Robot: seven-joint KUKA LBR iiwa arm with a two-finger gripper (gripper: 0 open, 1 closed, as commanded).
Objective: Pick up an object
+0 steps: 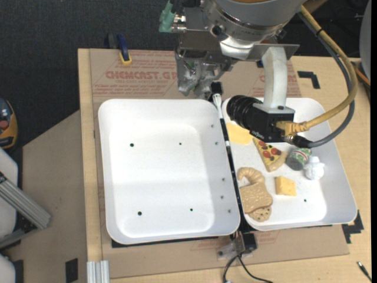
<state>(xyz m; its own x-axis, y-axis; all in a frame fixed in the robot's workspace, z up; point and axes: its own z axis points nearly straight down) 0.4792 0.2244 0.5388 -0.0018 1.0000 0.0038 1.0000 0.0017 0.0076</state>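
From my remote seat I see the arm (pixel 253 5) reaching in from the right, its grey body and orange band filling the top of the camera view. The end effector (pixel 199 81) hangs above the far edge of the table (pixel 147 66), just beyond the back rims of the two bins, near their shared divide; I cannot tell how it is set, since the metal parts there blur together. I see nothing clearly gripped in it. A black cylindrical unit (pixel 250 115) on a white bracket (pixel 275 81) sits over the back of the right bin (pixel 339 202), with a yellowish hose (pixel 330 114) running off to the right. The left bin (pixel 159 175) shows a bare white floor with a few small dark dots. All the candidate objects lie in the right bin: a yellow cheese slice (pixel 238 134) partly under the black unit, a toy pizza slice (pixel 270 154) just right of it, a small greenish can (pixel 299 158) beside a white lumpy item (pixel 314 170), a yellow cheese wedge (pixel 285 186), a croissant (pixel 250 174) near the divide, and a tan cracker-like piece (pixel 257 200) touching the croissant toward the front. A blue and yellow clamp (pixel 123 48) grips the table's far left edge.
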